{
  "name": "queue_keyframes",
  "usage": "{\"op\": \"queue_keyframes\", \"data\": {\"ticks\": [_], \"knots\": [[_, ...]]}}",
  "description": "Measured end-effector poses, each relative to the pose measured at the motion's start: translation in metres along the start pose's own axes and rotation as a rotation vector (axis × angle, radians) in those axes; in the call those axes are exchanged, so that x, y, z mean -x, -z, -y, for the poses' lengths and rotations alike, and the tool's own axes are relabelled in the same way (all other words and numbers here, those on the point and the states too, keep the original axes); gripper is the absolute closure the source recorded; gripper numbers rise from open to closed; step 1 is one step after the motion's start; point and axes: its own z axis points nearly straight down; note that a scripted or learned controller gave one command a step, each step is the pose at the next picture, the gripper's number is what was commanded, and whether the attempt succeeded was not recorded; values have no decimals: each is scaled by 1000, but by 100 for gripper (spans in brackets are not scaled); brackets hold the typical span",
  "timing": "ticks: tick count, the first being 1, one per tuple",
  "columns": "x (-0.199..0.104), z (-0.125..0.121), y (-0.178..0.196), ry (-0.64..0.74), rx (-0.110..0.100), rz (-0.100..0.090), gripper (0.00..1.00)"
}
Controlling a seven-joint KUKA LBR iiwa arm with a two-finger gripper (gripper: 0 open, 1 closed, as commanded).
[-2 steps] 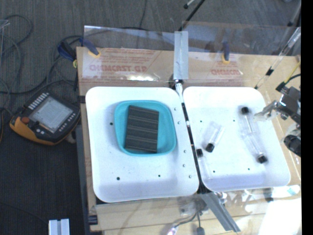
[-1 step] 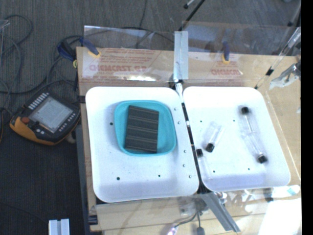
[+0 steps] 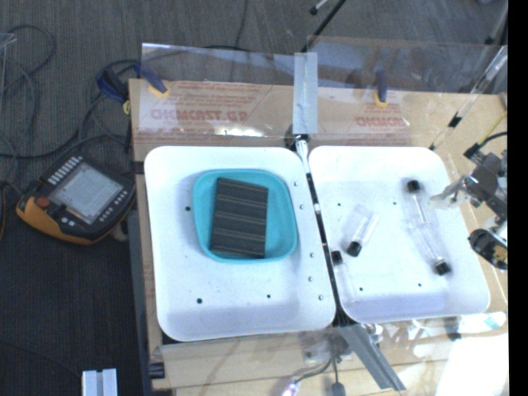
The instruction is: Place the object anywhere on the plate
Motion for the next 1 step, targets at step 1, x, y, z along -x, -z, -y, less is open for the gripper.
{"op": "queue_keyframes", "data": {"ticks": [1], "knots": [[-25,-19,94,-143,4,0,0]]}}
